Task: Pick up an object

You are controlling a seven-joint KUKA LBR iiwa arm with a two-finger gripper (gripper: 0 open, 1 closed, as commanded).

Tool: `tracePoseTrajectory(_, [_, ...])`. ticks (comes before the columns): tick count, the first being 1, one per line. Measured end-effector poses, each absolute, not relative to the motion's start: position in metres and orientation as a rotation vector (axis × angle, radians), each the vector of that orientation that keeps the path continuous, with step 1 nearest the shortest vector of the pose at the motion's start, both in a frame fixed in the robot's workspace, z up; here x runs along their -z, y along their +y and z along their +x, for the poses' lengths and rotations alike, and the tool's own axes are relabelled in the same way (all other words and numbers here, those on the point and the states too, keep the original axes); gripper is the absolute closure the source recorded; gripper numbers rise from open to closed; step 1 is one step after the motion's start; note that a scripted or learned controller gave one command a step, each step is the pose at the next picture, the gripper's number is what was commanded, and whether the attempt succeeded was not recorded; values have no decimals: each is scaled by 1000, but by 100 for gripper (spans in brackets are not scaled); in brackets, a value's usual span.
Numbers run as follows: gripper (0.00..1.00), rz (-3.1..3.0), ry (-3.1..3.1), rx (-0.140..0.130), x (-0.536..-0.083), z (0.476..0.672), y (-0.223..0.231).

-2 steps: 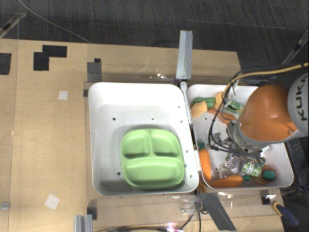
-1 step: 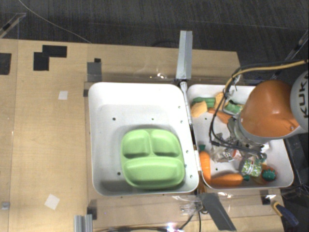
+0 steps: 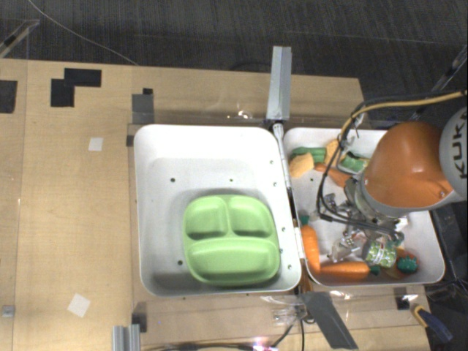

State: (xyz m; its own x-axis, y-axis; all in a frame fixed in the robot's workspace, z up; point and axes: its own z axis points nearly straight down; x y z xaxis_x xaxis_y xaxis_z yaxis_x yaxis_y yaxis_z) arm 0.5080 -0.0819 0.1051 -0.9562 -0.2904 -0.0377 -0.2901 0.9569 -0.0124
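Note:
My gripper [image 3: 356,244] reaches down into the right bin [image 3: 437,258], below the orange wrist band [image 3: 404,167]. Its metal fingers sit low among the toys near the bin's front. A small green and white packet [image 3: 381,254] lies right beside the fingertips, with an orange carrot [image 3: 344,271] just in front along the bin's front wall. Another carrot [image 3: 310,244] lies along the bin's left wall. The arm hides much of the bin's middle.
The left bin [image 3: 168,159] holds a green divided plate [image 3: 230,239] at its front. At the right bin's back lie a yellow-orange piece [image 3: 300,166], green pieces [image 3: 310,154] and a green item [image 3: 353,164]. An orange and green toy [image 3: 404,263] sits at the front right.

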Motion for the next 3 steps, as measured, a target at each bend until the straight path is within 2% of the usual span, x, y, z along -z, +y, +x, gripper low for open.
tracePoseTrajectory(1, [0, -332, 3105, 3, -92, 502, -83])
tracePoseTrajectory(2, [100, -336, 3086, 8, -106, 508, -82])
tracePoseTrajectory(3, [0, -337, 3088, 7, -105, 508, -82])
